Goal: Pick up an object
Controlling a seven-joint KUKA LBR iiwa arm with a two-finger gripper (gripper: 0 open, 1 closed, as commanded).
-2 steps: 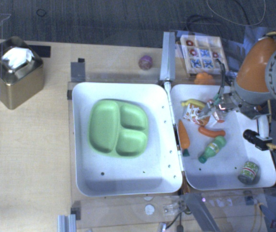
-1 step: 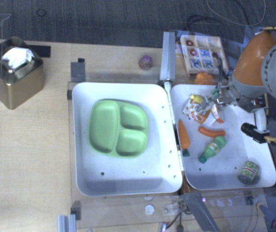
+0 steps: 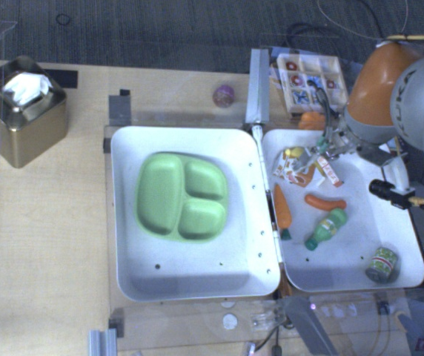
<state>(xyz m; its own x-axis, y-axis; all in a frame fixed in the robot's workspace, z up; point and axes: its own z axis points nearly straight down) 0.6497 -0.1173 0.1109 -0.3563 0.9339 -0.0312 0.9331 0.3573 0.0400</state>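
Green bottle [image 3: 325,228] label unreadable; hand [image 3: 329,145] over snack packet [image 3: 295,170], grip state unclear.

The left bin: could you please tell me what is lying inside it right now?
Inside the left bin lies a green divided plate with three compartments. Whatever sits beneath the plate is covered and cannot be seen.

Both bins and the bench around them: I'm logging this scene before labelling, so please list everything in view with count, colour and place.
Divided plate: 1, green, left bin.
Toy carrot: 1, orange, right bin, left edge.
Toy sausage: 1, orange-red, right bin middle.
Toy bottle: 1, green, below the sausage.
Can: 1, green, right bin lower right.
Snack packet: 1, white and orange, right bin top.
Small ball: 1, purple, bench above the bins.
Box: 1, gold, bench left.
Gripper: 1, metal, above the right bin's top.
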